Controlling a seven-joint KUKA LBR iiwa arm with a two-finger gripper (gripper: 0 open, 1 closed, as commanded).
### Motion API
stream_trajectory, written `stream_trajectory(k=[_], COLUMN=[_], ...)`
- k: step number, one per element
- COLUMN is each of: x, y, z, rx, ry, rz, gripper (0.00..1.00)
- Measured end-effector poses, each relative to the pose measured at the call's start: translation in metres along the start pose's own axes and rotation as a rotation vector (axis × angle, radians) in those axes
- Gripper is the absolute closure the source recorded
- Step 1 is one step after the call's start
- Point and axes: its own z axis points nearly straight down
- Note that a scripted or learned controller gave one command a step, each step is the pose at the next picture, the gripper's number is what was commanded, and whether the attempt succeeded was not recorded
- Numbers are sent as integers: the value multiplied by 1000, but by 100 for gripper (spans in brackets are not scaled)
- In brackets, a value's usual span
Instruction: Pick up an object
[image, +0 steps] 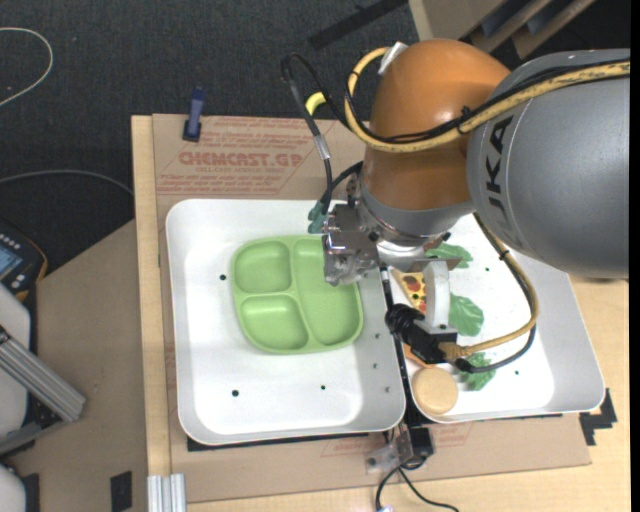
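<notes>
Gripper (345, 262) low over the green tray's (285, 300) right edge, arm (480, 140) blocking much of the right bin (560, 370).

The green divided tray lies in the left bin (200, 350). Right of the tray, past the arm, small pieces peek out: a pizza-slice toy (412, 288), green leafy bits (466, 318) and a tan round disc (435, 392) nearest the front. The gripper sits against the tray's rim, but whether it is spread or closed on anything cannot be told; the wrist hides that.

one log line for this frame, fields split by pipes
arm: over bin divide | hand: at green tray right rim | grasp: unclear | right bin: pizza toy, greens, tan disc
</notes>
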Motion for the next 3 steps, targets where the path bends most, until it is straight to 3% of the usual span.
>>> stream_trajectory(k=[1, 2, 3], x=[2, -49, -3], y=[-13, 55, 41], z=[-156, 21, -28], rx=[-28, 5, -14], ry=[5, -6, 1], rz=[3, 14, 2], gripper=[100, 100, 100])
